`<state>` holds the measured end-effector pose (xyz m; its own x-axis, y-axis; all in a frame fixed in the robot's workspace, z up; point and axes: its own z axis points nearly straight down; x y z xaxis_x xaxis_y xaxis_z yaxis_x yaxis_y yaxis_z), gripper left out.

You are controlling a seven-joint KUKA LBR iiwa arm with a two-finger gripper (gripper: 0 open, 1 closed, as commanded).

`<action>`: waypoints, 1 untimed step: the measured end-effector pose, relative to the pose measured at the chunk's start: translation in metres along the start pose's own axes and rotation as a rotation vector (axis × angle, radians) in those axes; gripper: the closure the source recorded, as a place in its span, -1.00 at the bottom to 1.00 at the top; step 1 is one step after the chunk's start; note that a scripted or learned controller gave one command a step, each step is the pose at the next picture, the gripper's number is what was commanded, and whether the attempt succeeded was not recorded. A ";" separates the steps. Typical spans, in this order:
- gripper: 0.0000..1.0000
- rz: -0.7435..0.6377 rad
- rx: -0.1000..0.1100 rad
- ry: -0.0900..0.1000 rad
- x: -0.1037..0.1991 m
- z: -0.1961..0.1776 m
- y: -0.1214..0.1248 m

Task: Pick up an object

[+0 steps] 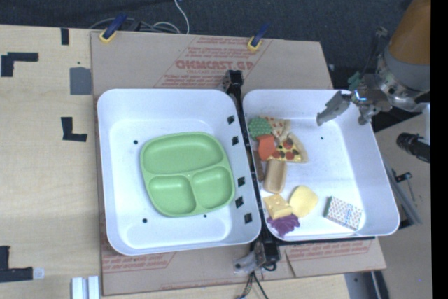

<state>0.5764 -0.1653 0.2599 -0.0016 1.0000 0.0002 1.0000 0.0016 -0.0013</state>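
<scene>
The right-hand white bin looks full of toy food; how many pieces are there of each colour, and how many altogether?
Green: 1, a ridged green piece
Orange-red: 1, an orange-red block
Multicoloured: 1, a pizza slice
Tan: 1, a tan bread roll
Yellow: 2, a pale yellow round lump and a yellow cheese wedge
Purple: 1, a purple grape bunch
Patterned: 1, a speckled white box
Total: 8

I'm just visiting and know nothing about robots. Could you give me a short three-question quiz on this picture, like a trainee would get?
1. True or false: the green divided plate lies in the left bin.
2. Which lies nearest the right bin's front right corner? A) pizza slice B) patterned block C) purple grapes
3. Fill in: the gripper hangs over the ____ bin.

Key: 1 true; 2 B; 3 right.
</scene>
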 end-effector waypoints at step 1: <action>-1.00 -0.003 0.005 0.002 0.036 0.093 0.052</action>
<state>0.6283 -0.1295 0.1672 -0.0050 1.0000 0.0019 1.0000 0.0051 -0.0067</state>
